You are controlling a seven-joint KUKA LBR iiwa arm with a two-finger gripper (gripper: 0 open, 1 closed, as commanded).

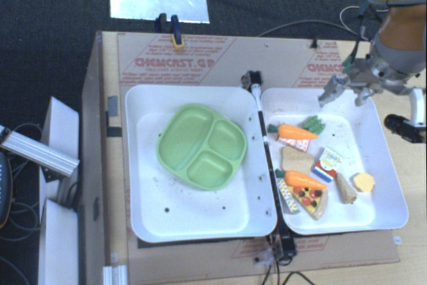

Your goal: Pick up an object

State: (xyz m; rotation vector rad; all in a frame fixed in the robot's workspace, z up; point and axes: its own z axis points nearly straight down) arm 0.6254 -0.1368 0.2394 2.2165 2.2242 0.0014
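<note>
1. Two shallow white plastic bins are sitting side by side on the desk [200,57], a brown board printed with red lettering, across the middle of the frame.
2. The left bin [143,210] is holding a light green divided plastic plate [202,146], lying flat near its centre.
3. The right bin [387,203] is carrying a cluster of toy food toward its lower left part.
4. An orange toy carrot with a green leafy top [297,131] is lying at the upper end of that cluster, its greens pointing to the upper right.
5. Below it, a tan slice of toy bread [297,160] is lying beside a small red, white and blue carton [326,167].
6. A second orange carrot [303,179] is resting just above a toy pizza slice [310,199].
7. A brown cork-like piece [345,189] and a small yellow cheese-like block [363,181] are lying at the right of the cluster.
8. The grey pincer [347,91] is hanging over the upper edge of the right bin, its two fingers spread apart, gripping nothing and touching none of the toys.
9. Nothing is lying between the pincer and the carrot below it.
</note>
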